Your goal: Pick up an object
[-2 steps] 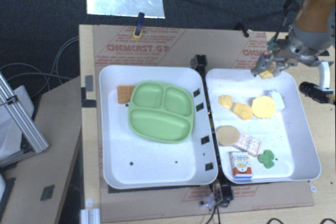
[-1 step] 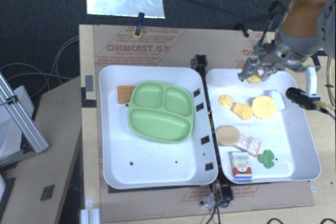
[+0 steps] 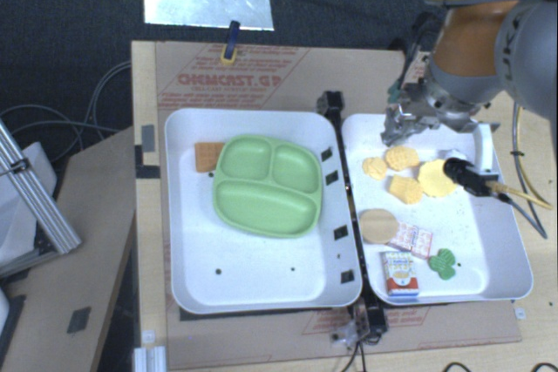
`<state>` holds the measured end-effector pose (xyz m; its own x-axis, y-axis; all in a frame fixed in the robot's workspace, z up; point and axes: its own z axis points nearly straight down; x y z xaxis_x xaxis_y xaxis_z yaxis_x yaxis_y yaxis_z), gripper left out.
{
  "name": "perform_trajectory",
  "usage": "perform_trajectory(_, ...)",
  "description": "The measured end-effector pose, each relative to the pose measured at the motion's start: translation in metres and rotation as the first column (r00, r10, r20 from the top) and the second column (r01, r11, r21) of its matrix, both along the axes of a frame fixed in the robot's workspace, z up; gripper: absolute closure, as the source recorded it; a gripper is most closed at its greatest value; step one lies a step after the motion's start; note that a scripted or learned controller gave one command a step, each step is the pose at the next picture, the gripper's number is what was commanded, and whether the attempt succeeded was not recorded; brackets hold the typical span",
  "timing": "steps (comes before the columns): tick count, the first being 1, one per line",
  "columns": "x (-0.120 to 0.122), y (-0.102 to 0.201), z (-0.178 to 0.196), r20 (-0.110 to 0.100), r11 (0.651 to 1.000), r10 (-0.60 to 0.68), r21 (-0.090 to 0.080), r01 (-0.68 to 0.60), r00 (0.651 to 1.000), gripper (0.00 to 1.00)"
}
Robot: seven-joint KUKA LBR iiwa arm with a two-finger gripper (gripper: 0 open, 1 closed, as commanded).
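Yellow waffle-like pieces [image 3: 397, 170] lie at the far left of the right bin [image 3: 514, 270], and we see the pincer [image 3: 397, 128] hanging just above them; whether it is clenched we cannot tell. Nearer lie a tan disc [image 3: 378, 225], a small carton [image 3: 400, 274] and a green toy [image 3: 444, 262]. A green tray [image 3: 266, 186] fills the left bin [image 3: 187, 274].

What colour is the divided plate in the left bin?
Light green divided plate, clearest in the camera view.

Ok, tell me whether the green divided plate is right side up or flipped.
Right side up: the green divided plate shows its three hollow compartments facing the camera.
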<state>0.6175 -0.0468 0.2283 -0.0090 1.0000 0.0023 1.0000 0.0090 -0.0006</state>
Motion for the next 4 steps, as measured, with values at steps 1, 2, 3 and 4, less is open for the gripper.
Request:
perform_trajectory(1, -0.020, 0.053, 0.006, 0.000, 1.000, 0.001, 0.000, -0.001, 1.000, 1.00)
perform_trajectory(2, -0.054, 0.092, 0.009, -0.001, 1.000, -0.001, -0.001, 0.001, 1.000, 1.00)
perform_trajectory(3, -0.078, 0.136, -0.010, -0.002, 1.000, 0.000, 0.000, 0.000, 1.000, 1.00)
perform_trajectory(4, -0.086, 0.167, -0.008, 0.000, 1.000, 0.000, -0.001, 0.000, 1.000, 1.00)
